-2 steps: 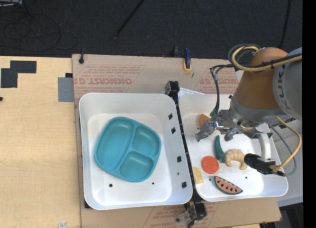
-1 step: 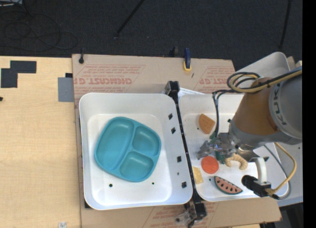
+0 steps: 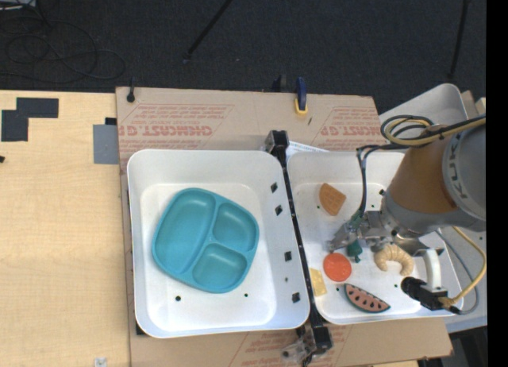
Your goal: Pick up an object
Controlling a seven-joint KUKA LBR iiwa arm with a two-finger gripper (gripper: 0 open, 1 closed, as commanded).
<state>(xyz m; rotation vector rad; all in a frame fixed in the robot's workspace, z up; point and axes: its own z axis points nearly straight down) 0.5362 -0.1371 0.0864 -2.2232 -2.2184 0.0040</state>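
Hand (image 3: 352, 240) hovers among tomato (image 3: 337, 267), croissant (image 3: 394, 257) (nearest) and bread (image 3: 332, 198).

Robotics lab or test bench. Two white bins (image 3: 208, 165) sit on cardboard sheets (image 3: 238, 119) clamped (image 3: 301, 95) to a plywood table (image 3: 55, 238); loose black cables (image 3: 48, 32) trail over dark carpet (image 3: 317, 24); toy food (image 3: 337, 267) serves as props.

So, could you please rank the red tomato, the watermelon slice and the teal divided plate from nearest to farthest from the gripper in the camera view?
From the gripper:
1. Red tomato, just below it, right bin.
2. Watermelon slice, near that bin's front edge.
3. Teal divided plate, across the divider, left bin.
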